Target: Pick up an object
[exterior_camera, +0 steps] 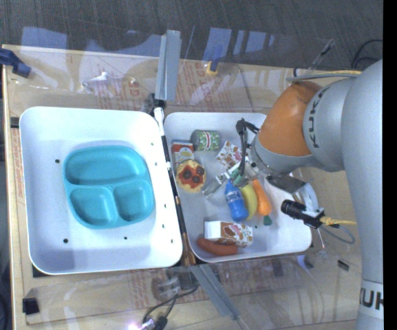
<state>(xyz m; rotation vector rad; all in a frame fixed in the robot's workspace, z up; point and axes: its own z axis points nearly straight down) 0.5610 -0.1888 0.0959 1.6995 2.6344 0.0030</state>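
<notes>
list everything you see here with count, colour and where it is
bins: 2, white, side by side on the bench
tray: 1, blue, three compartments, in the left bin
can: 1, green, top of the right bin
pizza: 1, yellow and red, right bin's left side
bottle: 1, blue, right bin's middle
banana: 1, yellow, beside the bottle
carrot: 1, orange, right of the banana
sausage: 1, red, right bin's bottom edge
carton: 1, white and red, above the sausage
arm: 1, grey with orange band, over the right bin
gripper: 1, dark, above the bottle
</notes>
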